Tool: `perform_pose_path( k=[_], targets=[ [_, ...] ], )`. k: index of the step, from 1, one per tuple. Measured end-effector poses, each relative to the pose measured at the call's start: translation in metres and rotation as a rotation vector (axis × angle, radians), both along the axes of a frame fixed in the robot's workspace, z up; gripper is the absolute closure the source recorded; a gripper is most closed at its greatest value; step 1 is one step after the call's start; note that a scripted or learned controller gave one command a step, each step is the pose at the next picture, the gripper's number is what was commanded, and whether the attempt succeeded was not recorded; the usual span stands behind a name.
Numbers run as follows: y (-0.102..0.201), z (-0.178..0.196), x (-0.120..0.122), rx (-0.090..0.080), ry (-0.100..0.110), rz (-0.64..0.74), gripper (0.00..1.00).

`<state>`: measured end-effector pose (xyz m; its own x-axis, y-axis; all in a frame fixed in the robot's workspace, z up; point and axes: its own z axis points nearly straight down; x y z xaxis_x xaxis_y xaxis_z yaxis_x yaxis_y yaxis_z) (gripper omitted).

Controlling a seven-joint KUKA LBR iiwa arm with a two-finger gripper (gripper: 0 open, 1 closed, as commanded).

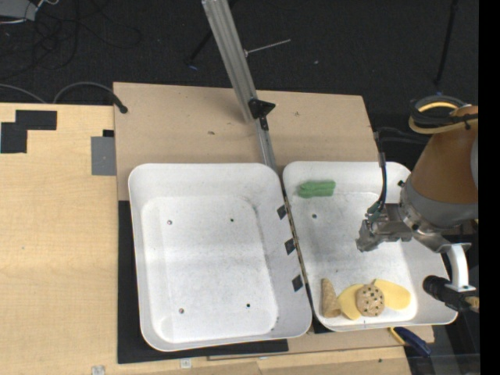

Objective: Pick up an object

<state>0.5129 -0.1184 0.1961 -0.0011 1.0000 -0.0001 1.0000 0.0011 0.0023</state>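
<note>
Hand (373,233) over right bin (344,180), roughly mid-bin toward its right wall; can't tell its state. Green block (316,188) at bin's far end, well apart from hand. Yellow piece (391,296), brown speckled round (370,299) and tan cone (330,298) clustered at bin's near edge.

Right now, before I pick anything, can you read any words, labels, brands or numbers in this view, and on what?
None: no readable text shows anywhere.
Flat green rectangular block in the right shallow white bin: plain face.
Round tan biscuit with dark spots, on the yellow pieces: spots, not writing.
Left shallow white bin: dark dots, no letters.
End effector and grey arm with orange band: no legible marking.
</note>
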Motion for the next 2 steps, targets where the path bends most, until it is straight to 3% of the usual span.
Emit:
perform_pose_path(
  k=[1, 2],
  targets=[
    [-0.002, 0.063, -0.001, -0.001, -0.002, -0.001, 1.00],
    [0.043, 0.052, 0.015, 0.002, 0.005, 0.002, 1.00]
  ],
)
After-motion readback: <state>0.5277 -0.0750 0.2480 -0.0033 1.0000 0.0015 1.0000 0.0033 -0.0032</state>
